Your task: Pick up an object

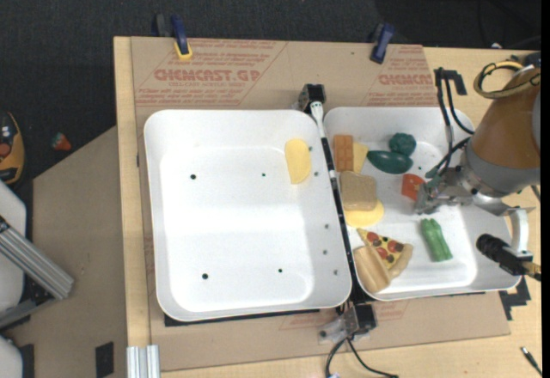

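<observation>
— What does the overhead camera view show on the bench?

— Two shallow white bins side by side on a brown board. The left bin [232, 282] holds one thing, a pale yellow piece [298, 161] lying near its right wall toward the far end.

— And the right bin [447, 289]?

— It is crowded. Along its left wall, from far to near: an orange-brown block [344, 152], a tan bread-like slice [358, 189] resting over a yellow disc [364, 214], and a pizza slice [384, 253] with red spots at the near left corner. A dark green rounded toy [394, 155] sits toward the far side, a small red piece [412, 185] lies mid-bin, and a light green stick [436, 240] lies nearer the front right.

— Where is the arm?

— It reaches in from the right, its orange band [507, 129] over the bin's right edge. The gripper [432, 198] is low in the right bin, just beside the red piece and just beyond the far end of the green stick.

— Is it pinching anything?

— I cannot tell. The tool end is a dark grey cluster seen from above, and whether it is spread or pressed together is not readable. Nothing is visibly between its tips; the red piece seems to be touching it or just beside it, on the left.

— The other objects?

— All lie on the bin floor, apart from the tool.
</observation>
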Robot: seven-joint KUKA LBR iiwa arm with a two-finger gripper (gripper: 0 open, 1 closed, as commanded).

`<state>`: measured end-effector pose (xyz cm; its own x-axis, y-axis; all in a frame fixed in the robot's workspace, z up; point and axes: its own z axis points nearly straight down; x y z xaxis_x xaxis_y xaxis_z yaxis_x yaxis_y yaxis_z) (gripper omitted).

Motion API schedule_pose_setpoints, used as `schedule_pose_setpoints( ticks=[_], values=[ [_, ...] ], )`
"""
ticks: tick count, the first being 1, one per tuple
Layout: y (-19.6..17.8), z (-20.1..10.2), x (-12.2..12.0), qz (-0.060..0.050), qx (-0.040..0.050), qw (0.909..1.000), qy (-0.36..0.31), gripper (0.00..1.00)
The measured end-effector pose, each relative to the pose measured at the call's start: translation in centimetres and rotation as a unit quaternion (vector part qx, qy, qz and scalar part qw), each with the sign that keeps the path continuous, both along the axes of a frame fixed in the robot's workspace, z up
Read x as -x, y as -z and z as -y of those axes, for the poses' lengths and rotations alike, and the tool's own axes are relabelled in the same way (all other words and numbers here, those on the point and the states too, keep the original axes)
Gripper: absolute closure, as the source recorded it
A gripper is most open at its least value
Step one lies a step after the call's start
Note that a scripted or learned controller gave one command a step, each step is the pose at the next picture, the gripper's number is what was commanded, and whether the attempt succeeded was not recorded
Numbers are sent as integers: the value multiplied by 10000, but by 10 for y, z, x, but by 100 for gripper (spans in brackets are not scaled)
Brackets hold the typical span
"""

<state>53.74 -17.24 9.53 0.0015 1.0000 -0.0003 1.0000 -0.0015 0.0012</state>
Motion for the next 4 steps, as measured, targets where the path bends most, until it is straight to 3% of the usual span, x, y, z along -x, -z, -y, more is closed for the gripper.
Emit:
schedule_pose_setpoints(
  ticks=[1, 2, 4],
  values=[
    [-95, -147, -6, 51, -30, 9999, -90, 100],
    [-145, -210, -44, 39, -9, 10000, -48, 100],
    [-160, -219, -52, 23, 2, 10000, -17, 100]
  ],
)
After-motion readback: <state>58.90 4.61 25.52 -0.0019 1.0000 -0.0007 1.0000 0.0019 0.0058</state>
